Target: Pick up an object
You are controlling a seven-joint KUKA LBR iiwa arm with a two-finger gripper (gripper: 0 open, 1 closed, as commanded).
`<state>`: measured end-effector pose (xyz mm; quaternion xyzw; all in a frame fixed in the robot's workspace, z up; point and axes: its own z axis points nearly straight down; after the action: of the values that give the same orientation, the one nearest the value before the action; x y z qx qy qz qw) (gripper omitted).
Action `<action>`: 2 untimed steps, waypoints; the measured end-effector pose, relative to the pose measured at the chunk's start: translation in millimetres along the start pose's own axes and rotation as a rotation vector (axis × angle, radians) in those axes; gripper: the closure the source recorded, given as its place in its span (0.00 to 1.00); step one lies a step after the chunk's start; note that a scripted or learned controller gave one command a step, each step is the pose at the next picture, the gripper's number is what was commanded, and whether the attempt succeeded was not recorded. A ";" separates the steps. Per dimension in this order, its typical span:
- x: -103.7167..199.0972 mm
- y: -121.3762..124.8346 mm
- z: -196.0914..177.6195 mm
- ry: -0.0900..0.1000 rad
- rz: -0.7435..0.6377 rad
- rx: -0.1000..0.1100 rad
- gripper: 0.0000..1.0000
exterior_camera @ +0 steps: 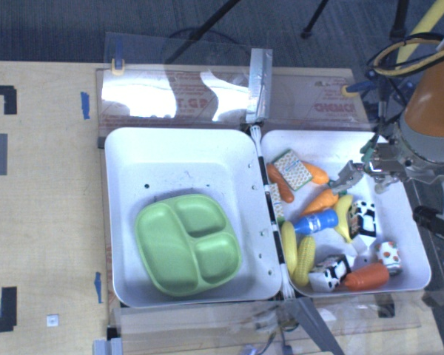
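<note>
My gripper [365,180] hangs over the upper right part of the right bin [418,231]. Its fingers are spread open with nothing between them. The left fingertip [348,176] is just above a small orange carrot [323,200] and a yellow banana [344,217]. Below these lie a blue bottle [318,222], a black and white cow toy [365,217] and a spotted mushroom [388,254]. A green checkered packet [292,170] rests near the bin's top left corner.
The left bin [126,161] holds a green divided plate [189,242]. An ear of corn [305,257], a second banana [288,244], a second cow toy [331,272] and a red-orange carrot [366,276] crowd the right bin's front. Cables hang at the upper right.
</note>
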<state>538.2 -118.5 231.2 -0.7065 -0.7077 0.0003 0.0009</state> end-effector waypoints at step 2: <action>-74.0 36.6 118.9 -0.003 -0.167 -0.006 1.00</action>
<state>574.8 -192.3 112.3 -0.6450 -0.7642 -0.0010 -0.0021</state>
